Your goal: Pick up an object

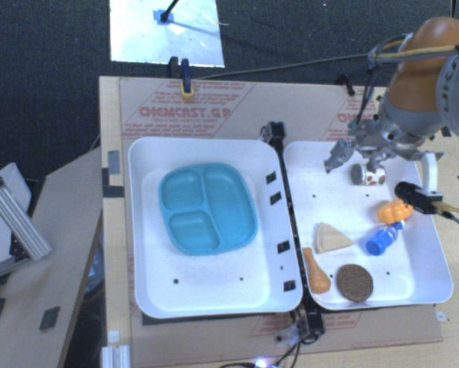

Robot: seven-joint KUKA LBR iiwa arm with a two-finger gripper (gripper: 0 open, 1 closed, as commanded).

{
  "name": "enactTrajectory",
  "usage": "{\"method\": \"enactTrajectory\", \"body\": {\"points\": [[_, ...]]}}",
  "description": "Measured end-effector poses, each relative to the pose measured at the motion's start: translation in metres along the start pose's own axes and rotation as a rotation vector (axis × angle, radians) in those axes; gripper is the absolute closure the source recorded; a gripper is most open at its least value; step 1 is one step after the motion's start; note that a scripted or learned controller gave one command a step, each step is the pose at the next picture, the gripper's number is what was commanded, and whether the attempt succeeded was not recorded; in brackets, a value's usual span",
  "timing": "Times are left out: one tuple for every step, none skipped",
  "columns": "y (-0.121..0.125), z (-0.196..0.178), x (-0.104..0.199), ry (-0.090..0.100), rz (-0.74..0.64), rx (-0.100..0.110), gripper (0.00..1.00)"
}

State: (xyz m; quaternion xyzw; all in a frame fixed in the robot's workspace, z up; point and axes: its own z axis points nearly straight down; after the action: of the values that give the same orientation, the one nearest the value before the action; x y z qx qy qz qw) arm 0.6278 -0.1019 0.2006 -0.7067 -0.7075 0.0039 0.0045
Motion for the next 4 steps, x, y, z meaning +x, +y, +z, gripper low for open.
{"method": "enactTrajectory", "body": {"points": [[0.003, -0.009, 0.000, -0.001, -0.002, -0.013, 0.00], [0.009, 0.039, -0.008, -0.002, 0.000, -0.012, 0.00], [0.005, 0.081, -0.007, -0.001, 0.000, -0.011, 0.00], [0.005, 0.118, -0.006, -0.001, 0.000, -0.011, 0.00]]}}
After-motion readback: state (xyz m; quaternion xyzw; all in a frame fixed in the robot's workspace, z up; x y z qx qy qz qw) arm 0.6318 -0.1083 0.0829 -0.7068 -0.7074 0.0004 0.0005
